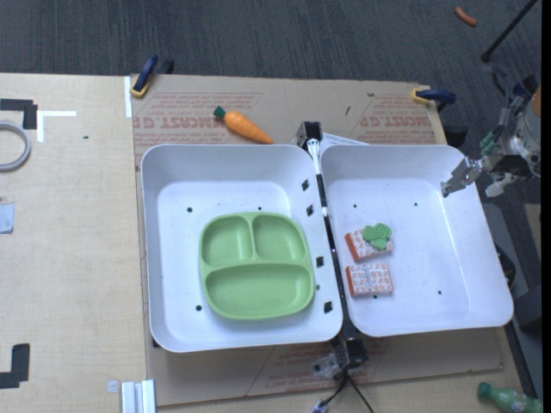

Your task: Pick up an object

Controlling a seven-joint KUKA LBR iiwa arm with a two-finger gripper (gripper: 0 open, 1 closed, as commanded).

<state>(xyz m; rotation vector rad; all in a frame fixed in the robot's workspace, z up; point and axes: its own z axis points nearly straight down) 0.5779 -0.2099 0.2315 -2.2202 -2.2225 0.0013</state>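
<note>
Two small orange-red packets lie in the right bin (430, 231), near its left wall. The upper packet (360, 246) has a green leafy piece (377, 234) on top, and the lower packet (369, 280) lies flat just below it. My gripper (475, 183) hangs over the right bin's upper right rim, well to the right of the packets. It is open, with nothing between the fingers (456, 180).
The left bin (172, 196) holds a green divided plate (256, 266). A toy carrot (244, 126) lies on the cardboard behind the bins. Clamps (145, 75) sit at the cardboard's back corners. A green bottle (508, 395) lies at the bottom right.
</note>
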